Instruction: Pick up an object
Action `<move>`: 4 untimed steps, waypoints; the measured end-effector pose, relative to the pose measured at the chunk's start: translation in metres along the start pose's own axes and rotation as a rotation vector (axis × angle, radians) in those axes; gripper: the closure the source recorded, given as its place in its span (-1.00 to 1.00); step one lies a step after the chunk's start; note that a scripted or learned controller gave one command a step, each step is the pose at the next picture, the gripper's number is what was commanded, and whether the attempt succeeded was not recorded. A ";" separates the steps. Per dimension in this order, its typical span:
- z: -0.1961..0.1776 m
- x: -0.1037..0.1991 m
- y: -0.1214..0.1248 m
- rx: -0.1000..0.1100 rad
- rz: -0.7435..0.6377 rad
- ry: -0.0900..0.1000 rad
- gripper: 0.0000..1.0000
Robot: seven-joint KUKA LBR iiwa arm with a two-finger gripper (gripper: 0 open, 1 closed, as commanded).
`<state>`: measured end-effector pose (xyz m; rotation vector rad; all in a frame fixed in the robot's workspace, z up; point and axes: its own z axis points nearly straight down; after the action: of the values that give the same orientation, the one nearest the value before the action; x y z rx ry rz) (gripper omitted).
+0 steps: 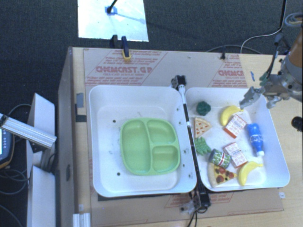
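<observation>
Nothing picked yet – my gripper (pixel 259 98) hangs w/ fingers apart, holding nothing, over the right bin (pixel 277 148), toys untouched.

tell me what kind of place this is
Likely a robot grasping test bench: two white bins on a protective board, toy food like a banana and pizza slice, and a robot arm reaching in.

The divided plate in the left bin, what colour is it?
The divided plate is light green, plain, seen clearly in the camera view.
</observation>
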<state>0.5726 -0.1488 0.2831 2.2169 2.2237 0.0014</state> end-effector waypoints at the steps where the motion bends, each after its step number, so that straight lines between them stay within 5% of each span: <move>1: 0.089 0.012 0.026 0.002 -0.001 0.001 -1.00; 2: 0.191 -0.005 0.059 -0.009 -0.001 -0.002 -1.00; 3: 0.179 -0.007 0.059 -0.009 -0.001 -0.005 1.00; 4: 0.097 0.076 0.041 -0.003 -0.001 0.001 1.00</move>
<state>0.6135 -0.0727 0.1857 2.2147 2.2237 0.0053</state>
